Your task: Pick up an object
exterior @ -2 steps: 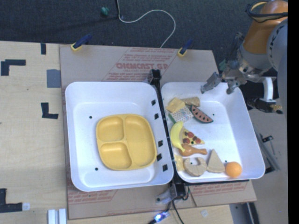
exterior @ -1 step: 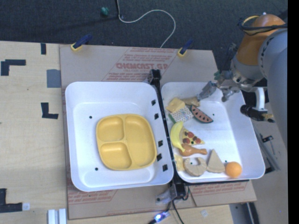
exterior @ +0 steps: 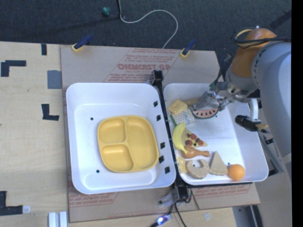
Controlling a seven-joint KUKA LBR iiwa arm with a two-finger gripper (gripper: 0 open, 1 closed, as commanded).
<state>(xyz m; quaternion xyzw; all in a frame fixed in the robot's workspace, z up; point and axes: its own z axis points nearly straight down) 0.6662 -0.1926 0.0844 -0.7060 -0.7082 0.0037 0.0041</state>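
Gripper [exterior: 207,102] seen low in right bin [exterior: 246,145], upper part, just above/touching watermelon slice [exterior: 206,112]. Fingers' state can't be told; slice not seen betw. them. Banana [exterior: 178,137], pizza slice [exterior: 194,140], orange [exterior: 236,172] noted nearby. Yellow tray [exterior: 127,143] in left bin [exterior: 80,126].

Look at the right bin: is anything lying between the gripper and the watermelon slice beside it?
Nothing visible does. The gripper sits low at the far end of the right bin, right against the watermelon slice. The cheese wedge and banana lie further left, off that path.
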